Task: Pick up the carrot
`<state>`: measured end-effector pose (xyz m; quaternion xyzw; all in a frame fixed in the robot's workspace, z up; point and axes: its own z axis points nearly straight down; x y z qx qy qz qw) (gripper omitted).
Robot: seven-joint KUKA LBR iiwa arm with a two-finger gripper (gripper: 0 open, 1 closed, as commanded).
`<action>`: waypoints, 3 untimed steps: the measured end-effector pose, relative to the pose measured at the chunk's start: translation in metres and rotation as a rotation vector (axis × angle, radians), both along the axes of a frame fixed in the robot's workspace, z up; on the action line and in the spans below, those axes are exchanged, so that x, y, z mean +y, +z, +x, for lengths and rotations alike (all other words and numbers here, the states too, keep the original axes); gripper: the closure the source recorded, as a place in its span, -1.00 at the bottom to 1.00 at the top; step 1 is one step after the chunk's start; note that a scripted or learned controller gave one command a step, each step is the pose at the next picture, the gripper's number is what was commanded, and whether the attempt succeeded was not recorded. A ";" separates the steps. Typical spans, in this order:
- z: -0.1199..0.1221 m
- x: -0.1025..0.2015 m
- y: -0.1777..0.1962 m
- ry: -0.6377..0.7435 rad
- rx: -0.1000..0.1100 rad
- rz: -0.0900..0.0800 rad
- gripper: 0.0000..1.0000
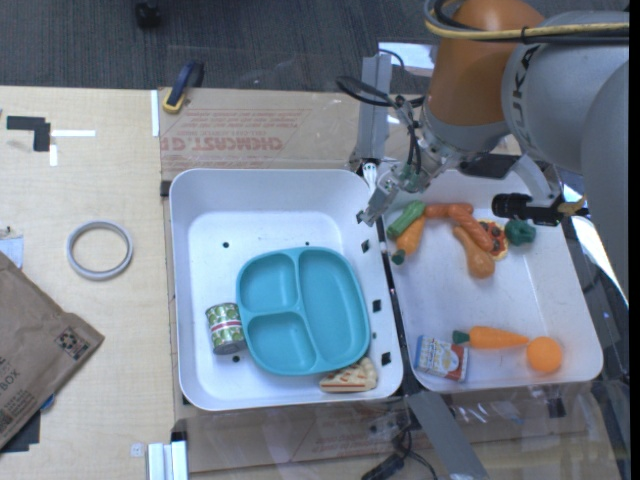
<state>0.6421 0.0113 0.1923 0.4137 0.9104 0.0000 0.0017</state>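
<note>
Currently we're not holding anything: the gripper (385,200) hangs over the far-left corner of the right bin (580,278), fingers spread and nothing between them, just beside a green chili-like vegetable (404,222). Target carrot (494,339) lies near the front of that same bin, green stub pointing left, touching or nearly touching an orange ball (544,355), and well apart from where we are. So we judge the grasp hasn't started; left to do: travel to the front, descend, close, lift. Count in the right bin: one carrot, one orange ball, one small carton (441,358), one green vegetable, one reddish-orange pepper-like piece (450,211), one tan piece (478,249) we can't identify, one dark green bit (520,232). Left bin (190,268): one teal divided plate (302,310), one small can (225,328), one sandwich-like wedge (350,377). Two bins, one arm.
</note>
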 end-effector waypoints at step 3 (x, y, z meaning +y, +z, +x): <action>-0.071 -0.067 0.028 0.834 0.002 0.000 -1.00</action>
